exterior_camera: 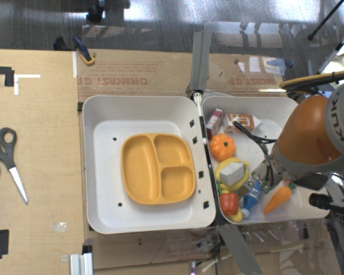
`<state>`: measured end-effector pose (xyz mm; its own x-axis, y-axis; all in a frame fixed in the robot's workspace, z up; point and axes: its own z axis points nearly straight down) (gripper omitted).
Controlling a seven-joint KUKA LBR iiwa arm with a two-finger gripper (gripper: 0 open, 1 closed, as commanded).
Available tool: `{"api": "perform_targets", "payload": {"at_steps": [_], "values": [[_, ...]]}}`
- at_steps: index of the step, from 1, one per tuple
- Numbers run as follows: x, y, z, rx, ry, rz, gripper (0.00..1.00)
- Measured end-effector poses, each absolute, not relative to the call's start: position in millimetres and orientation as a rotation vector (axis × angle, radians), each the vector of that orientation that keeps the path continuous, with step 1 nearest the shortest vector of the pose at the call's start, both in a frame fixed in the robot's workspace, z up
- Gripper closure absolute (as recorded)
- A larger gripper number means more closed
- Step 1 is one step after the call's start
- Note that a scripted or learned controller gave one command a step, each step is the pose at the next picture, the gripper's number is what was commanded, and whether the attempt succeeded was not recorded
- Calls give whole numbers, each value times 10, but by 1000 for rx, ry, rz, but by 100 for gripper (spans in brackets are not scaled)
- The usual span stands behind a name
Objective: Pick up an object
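The right bin (286,213) is the landmark here. At its near edge lie a red pepper (229,201) and, beside it, a small blue-capped bottle (251,198), with a carrot (277,199) just to the right of the bottle. Deeper in the bin a yellow banana (230,166) curls around a pale block, and beyond that sits a small orange pumpkin (223,146). At the bin's far wall rest two little packets (241,121). The gripper (268,175) hangs over the middle of the bin, beside the bottle (its fingers are hidden below the arm's orange band (309,133), so their state cannot be told). Left of the bin, the other bin holds a yellow divided plate (159,168).
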<state>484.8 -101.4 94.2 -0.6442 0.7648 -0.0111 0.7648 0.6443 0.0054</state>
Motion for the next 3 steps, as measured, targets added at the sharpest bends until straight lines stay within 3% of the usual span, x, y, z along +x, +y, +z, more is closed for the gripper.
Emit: {"api": "perform_targets", "payload": {"at_steps": [1, 2, 3], "values": [[4888, -1012, 1044, 1313, 2828, 6, 100], [4784, -364, 1914, 1434, 2794, -1, 100], [4797, -13, 2191, 1626, 2686, -1, 100]]}}
